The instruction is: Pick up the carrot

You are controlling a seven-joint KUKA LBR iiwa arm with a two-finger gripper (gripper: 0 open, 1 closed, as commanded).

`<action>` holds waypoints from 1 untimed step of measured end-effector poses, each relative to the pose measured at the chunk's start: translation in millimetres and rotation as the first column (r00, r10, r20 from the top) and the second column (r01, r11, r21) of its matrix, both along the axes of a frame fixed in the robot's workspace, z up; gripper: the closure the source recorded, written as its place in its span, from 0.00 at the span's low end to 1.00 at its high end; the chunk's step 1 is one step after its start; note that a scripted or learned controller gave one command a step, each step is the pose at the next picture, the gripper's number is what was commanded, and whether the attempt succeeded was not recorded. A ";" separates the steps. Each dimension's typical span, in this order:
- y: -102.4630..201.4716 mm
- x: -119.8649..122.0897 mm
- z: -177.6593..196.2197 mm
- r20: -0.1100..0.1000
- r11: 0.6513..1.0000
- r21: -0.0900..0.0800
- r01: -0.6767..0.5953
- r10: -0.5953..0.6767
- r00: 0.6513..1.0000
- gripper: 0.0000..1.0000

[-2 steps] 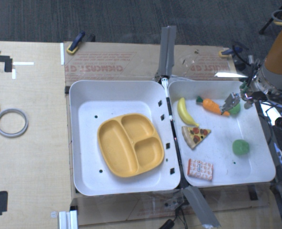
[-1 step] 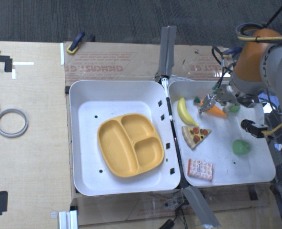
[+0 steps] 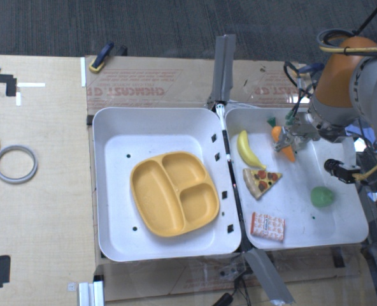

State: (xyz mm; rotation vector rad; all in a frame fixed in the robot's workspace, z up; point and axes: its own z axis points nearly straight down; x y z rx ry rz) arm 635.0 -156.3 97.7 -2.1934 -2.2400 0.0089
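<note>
Two shallow white bins sit side by side on the worktop. The left bin carries a yellow divided plate with three compartments, lying near the bin's middle. The right bin holds the loose items. A yellow banana lies near the bin's left wall, curved and running top to bottom. Just below it is a toy pizza slice, point aimed down-left. Further toward the front edge lies a small red and white packet, flat on the floor. A green round object rests toward the right side, well apart from the rest. The carrot is at the back of the right bin, orange with a bit of green top at its upper end, just right of the banana. The arm comes in from the right, orange band above the wrist, cables looped around it. The gripper is down at the carrot, its fingers right on the orange body; orange shows on either side of the metal tips. Cannot tell whether the fingers are closed on the carrot or only resting against it, nor how wide they stand. A roll of tape lies on the worktop at far left.
</note>
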 end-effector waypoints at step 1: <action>-66.7 -36.3 107.1 0.007 0.997 -0.002 0.076 -0.076 0.997 1.00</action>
